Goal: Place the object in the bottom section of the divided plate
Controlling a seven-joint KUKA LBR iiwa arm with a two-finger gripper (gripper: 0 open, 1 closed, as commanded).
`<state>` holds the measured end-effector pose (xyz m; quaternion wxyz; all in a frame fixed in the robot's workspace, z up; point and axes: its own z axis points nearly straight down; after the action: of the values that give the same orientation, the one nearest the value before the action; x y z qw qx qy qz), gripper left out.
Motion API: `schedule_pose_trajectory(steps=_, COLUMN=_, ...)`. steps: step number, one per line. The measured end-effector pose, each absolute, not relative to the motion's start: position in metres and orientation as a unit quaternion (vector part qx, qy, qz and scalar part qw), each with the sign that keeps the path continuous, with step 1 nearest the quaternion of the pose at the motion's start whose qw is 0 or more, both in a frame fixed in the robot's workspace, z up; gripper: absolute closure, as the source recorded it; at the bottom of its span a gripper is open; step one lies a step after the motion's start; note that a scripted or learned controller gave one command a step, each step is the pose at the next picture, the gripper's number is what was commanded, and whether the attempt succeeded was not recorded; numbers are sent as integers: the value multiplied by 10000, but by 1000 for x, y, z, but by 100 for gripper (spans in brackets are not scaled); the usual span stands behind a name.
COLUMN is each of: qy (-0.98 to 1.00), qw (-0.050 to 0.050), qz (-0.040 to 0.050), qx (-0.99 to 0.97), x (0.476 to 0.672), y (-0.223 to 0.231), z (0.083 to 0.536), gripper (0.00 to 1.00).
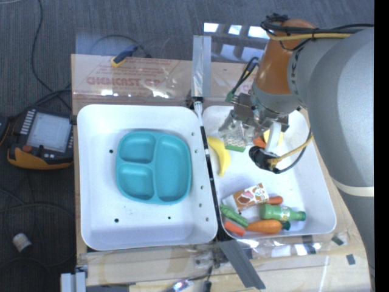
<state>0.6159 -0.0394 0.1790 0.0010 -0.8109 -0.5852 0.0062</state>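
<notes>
The camera view looks down at a slant on two shallow white bins set side by side on the surface. In the left white bin (97,224) lies the turquoise divided plastic plate (154,166), with two small sections on its left and one large section on its right; all three sections are bare. The grey arm with the orange band (278,59) reaches in from the right, and its bulk cuts off the upper right corner of the right white bin (316,190). The hand (248,132) hangs low over that bin's upper part, just beside a yellow toy banana (218,154). Whether the hand is spread or pressed together cannot be told, since dark cables and metal parts clutter it. Something greenish and orange sits under it, too hidden to identify. Near the bin's lower edge lie a small printed carton (251,196), a green toy bottle (281,213) and an orange toy carrot (264,226).
</notes>
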Motion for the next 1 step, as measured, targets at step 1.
schedule_pose_trajectory(steps=1, qy=-5736, qw=22, qz=57, qx=-8191, x=601, y=23, z=179, gripper=100)
